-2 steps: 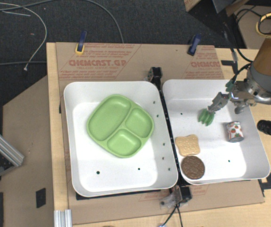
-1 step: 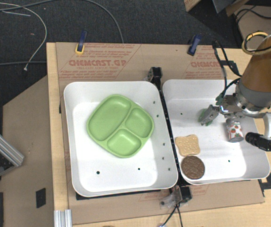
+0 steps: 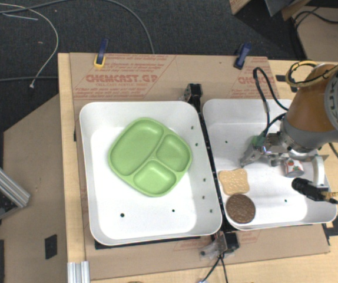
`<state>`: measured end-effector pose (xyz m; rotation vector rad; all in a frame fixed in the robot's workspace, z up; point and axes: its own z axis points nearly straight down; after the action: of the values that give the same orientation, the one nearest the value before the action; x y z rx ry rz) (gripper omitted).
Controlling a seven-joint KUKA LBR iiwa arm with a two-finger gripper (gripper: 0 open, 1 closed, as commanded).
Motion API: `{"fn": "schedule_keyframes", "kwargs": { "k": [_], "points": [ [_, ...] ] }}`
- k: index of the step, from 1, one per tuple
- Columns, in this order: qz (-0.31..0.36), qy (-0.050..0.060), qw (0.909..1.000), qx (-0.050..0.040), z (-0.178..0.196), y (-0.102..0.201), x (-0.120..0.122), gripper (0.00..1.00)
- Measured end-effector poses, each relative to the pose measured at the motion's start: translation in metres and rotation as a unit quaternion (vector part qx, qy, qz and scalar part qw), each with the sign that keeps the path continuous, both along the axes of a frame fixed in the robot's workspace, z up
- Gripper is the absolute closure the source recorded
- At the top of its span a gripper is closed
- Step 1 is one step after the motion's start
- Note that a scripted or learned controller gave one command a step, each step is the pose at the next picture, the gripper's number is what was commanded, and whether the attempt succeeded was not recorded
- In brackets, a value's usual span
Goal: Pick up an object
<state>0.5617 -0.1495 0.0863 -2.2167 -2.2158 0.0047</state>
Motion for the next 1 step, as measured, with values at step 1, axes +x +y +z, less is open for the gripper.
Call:
{"fn": "schedule_keyframes", "kwargs": {
  "k": [1],
  "points": [
    [0.000, -0.002, 1.0000, -0.0005, -0.0015, 0.0003, -0.0001, 0.00]
  ]
}}
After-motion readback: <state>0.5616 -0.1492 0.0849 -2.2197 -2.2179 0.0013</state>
